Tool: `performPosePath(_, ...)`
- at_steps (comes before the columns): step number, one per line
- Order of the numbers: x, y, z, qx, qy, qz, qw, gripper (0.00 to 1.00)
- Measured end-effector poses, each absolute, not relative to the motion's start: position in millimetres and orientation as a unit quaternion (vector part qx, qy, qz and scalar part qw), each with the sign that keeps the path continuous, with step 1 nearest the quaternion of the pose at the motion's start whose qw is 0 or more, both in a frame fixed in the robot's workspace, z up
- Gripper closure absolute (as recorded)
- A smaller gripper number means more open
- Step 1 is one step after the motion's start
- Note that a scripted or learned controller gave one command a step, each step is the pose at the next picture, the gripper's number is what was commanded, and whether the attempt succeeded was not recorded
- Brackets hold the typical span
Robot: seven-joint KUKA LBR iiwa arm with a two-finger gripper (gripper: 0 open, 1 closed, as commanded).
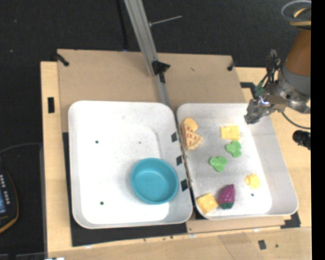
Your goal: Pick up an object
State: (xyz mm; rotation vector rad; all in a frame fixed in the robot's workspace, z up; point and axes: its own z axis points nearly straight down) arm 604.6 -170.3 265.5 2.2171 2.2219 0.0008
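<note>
While the arm sits at the upper right rim of the right bin, nothing is picked yet, so the step in hand is choosing a target and lining up over it.

Gripper: the gripper (254, 112) hovers over the upper right corner of the right bin (271, 161); too small and dark to read, so I cannot tell whether it is spread or closed, and nothing shows in its grasp.

Landmark: the right bin, with every place below given against it.

Nearest candidate: the yellow block (230, 131) lies in the bin's upper middle, just down and left of the gripper (my pick for the shortest move).

Other candidates: two green pieces (233, 148) (218, 163) near the bin's centre, close to each other; a small yellow piece (252, 181) toward its right side; a purple grape-like toy (226, 195) and a yellow wedge (207, 203) touching or nearly so at its lower edge; a waffle-patterned toy (192, 135) against its left wall.

Left bin: it holds a blue bowl (154, 180), well apart from the right bin's items.

Doing it well: centre over the yellow block, which stands apart from its neighbours, and come down straight.

Avoid: the lower pair and the wall-side toy, where crowding leaves little room for a clean closure (a judgement only).
</note>
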Motion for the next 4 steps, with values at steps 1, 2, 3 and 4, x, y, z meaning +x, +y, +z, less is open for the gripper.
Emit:
performPosePath(1, 590.2, -131.6, 258.6, 0.706, 0.708, 0.0002, 0.001, 1.00)
performPosePath(2, 569.2, -79.5, 255.4, 0.705, 0.709, 0.0005, 0.000, 1.00)
performPosePath(3, 565.3, -29.6, 262.1, 0.704, 0.710, 0.0013, 0.000, 1.00)
performPosePath(4, 554.9, 19.8, 248.1, 0.705, 0.709, 0.0003, 0.000, 1.00)
